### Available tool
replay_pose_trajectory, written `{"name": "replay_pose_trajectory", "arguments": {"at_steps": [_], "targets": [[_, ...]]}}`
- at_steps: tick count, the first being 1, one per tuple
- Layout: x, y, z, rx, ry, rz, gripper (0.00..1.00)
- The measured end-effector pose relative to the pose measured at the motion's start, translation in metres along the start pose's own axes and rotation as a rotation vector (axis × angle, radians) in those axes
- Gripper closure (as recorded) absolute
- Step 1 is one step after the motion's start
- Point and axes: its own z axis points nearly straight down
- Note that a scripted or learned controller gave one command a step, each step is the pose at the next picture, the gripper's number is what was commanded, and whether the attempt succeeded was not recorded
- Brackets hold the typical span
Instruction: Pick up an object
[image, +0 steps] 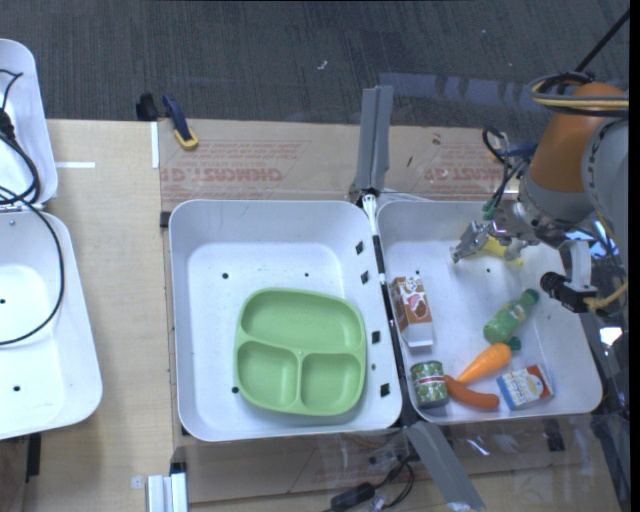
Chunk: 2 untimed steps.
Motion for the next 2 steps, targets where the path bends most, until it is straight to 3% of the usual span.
{"name": "replay_pose_trajectory", "arguments": {"at_steps": [1,2], "targets": [[-0.0006,0.0013,-0.0092,-0.007,-0.006,-0.003,1.00],[-0.0005,0.0012,-0.0090,-0.006,-0.005,-0.003,0.00]]}}
